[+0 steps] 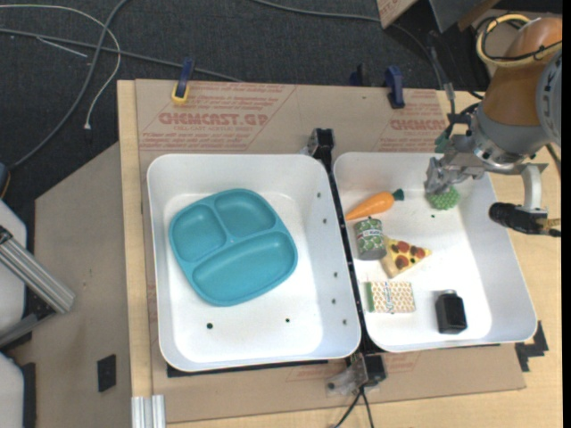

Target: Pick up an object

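- gripper (442, 184) is hanging low over the right bin (500, 266), far end; whether it's spread or pinching, cannot tell from this angle
- green ball (443, 198) is sitting right under the tips, touching or nearly so, at about 6 o'clock from the hand
- judgement: grasp step is underway; it's needing the ball centred between the tips before closing, since a round soft thing is likely squirting out sideways
- carrot (370, 205) is lying at 9 o'clock from the ball, well apart
- can (368, 238), pizza slice (405, 257), wafer (391, 298), black block (451, 311) are sitting toward 7 o'clock
- blue plate (234, 246) is resting in the left bin (169, 185)
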Robot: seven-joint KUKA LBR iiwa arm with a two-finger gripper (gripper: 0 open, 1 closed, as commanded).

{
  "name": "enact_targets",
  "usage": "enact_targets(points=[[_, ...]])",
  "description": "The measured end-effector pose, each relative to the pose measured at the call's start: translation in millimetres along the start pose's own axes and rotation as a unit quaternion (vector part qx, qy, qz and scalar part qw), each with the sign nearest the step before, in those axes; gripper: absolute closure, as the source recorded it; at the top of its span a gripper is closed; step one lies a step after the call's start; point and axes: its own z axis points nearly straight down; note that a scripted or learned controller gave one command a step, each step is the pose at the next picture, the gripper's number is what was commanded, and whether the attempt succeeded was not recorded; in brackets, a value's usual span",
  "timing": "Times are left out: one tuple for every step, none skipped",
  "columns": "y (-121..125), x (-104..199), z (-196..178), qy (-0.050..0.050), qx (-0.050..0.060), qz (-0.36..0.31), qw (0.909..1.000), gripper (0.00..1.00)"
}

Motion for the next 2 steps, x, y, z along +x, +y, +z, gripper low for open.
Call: enact_targets(points=[[2,0,-55,0.000,0.000,0.000,1.0000,1.00],[-19,49,-68,0.002,0.005,-0.002,1.0000,1.00]])
